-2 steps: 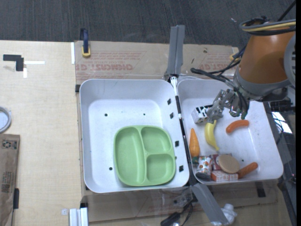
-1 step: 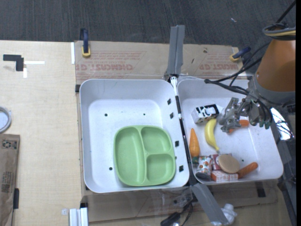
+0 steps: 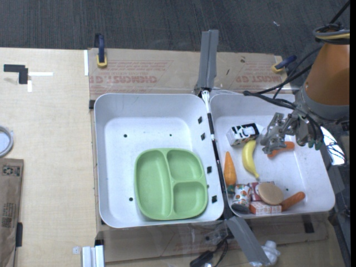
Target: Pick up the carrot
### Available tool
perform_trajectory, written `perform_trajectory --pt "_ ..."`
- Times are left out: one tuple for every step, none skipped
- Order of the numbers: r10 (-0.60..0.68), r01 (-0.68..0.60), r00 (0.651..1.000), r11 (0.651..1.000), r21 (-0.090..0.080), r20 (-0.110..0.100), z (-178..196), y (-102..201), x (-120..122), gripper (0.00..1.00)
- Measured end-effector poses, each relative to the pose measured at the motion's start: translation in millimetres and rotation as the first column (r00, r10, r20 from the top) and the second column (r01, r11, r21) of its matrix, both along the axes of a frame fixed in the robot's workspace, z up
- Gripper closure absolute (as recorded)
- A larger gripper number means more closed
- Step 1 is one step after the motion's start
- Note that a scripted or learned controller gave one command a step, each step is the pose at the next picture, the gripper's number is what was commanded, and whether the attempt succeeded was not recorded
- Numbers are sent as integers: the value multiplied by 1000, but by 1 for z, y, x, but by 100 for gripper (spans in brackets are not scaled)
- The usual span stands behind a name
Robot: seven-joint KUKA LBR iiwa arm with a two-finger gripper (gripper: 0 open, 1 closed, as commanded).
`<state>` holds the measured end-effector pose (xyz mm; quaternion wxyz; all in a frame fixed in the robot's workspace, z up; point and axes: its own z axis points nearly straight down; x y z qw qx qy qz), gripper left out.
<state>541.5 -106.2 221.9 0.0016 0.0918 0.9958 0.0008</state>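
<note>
An orange tapered carrot lies against the left wall of the right bin, pointing toward the back. My gripper hangs over the middle of that bin, to the right of and behind the carrot and apart from it. A small orange-red piece shows right at the gripper's lower edge; whether it is held or lies on the bin floor I cannot tell. A yellow banana lies between the carrot and the gripper.
The right bin also holds a black-and-white item, a round tan thing, a red-and-white box, a spoon and an orange-red stick. The left bin holds a green divided plate.
</note>
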Motion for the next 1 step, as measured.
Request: perform_trajectory --pt "276 -276 961 961 0 -3 -22 51 -10 100"
